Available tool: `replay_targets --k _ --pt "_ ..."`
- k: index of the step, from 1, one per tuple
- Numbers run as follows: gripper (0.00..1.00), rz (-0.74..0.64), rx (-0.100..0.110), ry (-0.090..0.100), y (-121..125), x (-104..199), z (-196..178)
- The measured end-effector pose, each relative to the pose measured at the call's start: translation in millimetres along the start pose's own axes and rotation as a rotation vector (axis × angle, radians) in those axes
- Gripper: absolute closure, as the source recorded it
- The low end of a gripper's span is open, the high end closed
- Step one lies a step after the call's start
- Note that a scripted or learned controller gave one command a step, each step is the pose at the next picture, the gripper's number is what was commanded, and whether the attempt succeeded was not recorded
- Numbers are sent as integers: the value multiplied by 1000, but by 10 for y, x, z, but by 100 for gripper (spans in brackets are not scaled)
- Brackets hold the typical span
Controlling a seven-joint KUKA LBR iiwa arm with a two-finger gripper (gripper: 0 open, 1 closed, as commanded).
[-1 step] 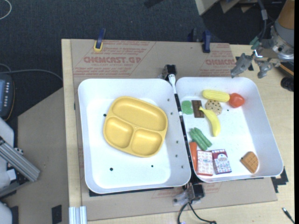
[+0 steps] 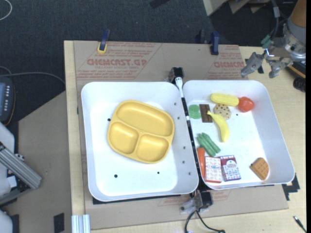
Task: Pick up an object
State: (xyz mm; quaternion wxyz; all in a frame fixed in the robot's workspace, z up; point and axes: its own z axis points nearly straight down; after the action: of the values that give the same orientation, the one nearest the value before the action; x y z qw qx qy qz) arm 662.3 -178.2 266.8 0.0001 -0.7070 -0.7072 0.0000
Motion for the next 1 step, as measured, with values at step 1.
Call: replay_targets --k 1 --pt "0 1 5 1 -40 -32 439"
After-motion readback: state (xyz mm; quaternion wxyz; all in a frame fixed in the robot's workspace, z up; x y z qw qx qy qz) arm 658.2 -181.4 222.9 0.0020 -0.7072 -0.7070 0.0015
